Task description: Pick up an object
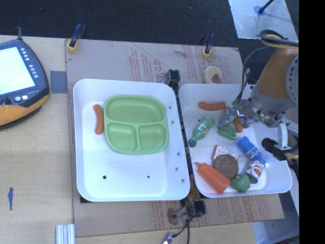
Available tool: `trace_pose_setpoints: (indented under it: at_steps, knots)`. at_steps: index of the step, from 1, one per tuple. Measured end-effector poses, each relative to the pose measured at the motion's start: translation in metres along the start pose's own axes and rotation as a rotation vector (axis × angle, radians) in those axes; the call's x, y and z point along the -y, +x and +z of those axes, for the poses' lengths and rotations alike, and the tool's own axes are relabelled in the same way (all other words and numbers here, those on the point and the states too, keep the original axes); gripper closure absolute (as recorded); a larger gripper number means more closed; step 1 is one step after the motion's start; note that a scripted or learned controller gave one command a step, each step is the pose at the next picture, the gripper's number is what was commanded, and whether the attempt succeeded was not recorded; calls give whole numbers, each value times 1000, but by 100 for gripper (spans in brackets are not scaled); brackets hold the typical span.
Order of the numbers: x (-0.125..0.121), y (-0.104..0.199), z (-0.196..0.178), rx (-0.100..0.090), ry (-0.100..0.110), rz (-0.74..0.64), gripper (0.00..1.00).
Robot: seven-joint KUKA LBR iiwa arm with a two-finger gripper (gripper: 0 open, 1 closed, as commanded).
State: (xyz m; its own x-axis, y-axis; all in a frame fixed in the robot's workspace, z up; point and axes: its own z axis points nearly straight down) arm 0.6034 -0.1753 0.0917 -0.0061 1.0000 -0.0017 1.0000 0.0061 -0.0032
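gripper [231, 117] low in the right bin [203, 184] just above a green pepper [227, 131], finger state unclear

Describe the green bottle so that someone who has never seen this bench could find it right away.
Look in the right white bin, the one crowded with toy food. Near its left wall, about halfway up, the green bottle lies tilted on its side. Among the green items there it is the only bottle, with a pale cap at its lower-left end.

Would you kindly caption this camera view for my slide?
KUKA arm's gripper low over the toy-filled right bin, near a green bottle; left bin holds a green divided tray.
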Motion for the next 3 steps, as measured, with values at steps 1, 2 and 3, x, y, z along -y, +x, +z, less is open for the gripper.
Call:
trace_pose_setpoints:
  at_steps: [1,2,3]
  knots:
    - [0,-1,-10,1,1,-2,100]
    - [29,26,-58,-2,2,0,100]
    - [-5,125,-100,-2,1,0,100]
